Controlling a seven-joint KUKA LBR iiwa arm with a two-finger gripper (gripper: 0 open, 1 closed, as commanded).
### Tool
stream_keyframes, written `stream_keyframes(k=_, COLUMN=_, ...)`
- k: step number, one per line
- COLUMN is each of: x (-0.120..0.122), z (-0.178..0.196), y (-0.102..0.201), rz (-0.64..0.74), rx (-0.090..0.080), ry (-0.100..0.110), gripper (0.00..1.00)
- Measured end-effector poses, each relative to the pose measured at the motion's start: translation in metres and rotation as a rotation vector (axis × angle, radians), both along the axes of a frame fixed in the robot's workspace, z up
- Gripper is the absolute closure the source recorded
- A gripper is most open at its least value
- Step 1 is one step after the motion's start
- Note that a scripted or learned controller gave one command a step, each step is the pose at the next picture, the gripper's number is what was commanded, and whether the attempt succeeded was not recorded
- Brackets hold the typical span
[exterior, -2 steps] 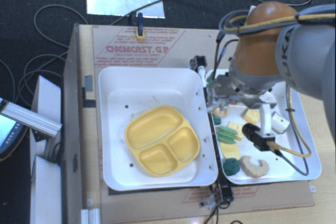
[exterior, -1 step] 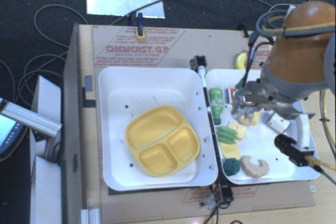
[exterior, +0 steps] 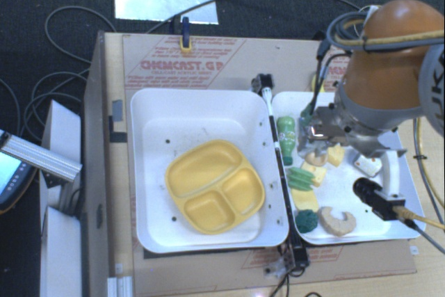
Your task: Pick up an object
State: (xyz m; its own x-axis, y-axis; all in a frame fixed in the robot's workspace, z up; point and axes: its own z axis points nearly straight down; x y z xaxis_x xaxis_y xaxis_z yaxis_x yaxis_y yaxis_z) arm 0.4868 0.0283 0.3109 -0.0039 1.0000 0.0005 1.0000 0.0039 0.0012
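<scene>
At right of the frame the gripper hangs low over the right bin, finger state impossible to tell, just beside a green bottle lying lengthwise top-to-bottom near the bins' shared edge.

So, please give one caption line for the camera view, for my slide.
Arm over right bin of small toys; yellow tray in left bin.

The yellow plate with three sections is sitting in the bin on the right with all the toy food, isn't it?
Not quite. The camera view shows the yellow plate with three sections lying in the left bin, by itself. The toy food is in the right bin, where the arm reaches in.
</scene>
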Motion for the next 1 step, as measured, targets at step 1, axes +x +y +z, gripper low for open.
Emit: stream_keyframes(k=1, x=0.017, z=-0.0291, y=-0.0863, rz=-0.002, rx=-0.001, ry=0.0, gripper=1.0)
